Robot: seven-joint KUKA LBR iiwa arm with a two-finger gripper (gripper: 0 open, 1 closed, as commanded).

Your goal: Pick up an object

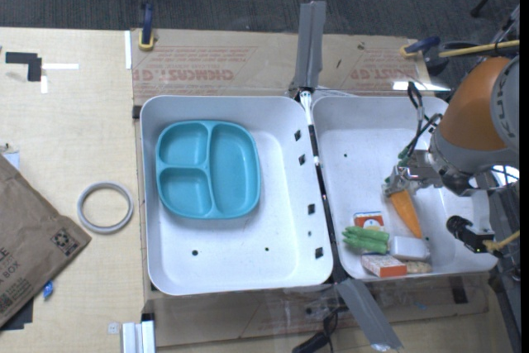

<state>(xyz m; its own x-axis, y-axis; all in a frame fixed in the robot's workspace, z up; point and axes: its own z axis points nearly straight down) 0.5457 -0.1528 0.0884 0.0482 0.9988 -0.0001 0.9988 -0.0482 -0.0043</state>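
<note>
Left bin [165,260]: blue divided plate [208,170] at 10 o'clock. Right bin [347,128]: green toy [366,240], small boxes [395,258] clustered at 6 o'clock, orange carrot [407,213] just above them. Gripper [400,180] sits at the carrot's top end; jaws look clenched on the carrot, though contact is partly hidden. Carrot likely light, rigid plastic, smooth and tapered, so it may slip; grip the thick end across its width.

The two shallow white bins [235,273] look like smooth, faintly glossy plastic. The turquoise three-compartment plate [208,169] is smooth matt plastic. The pale worktop [66,120] looks like matt wood, backed by brown printed cardboard [219,70]. The orange carrot-shaped toy [407,212] is possibly soft plastic.
</note>
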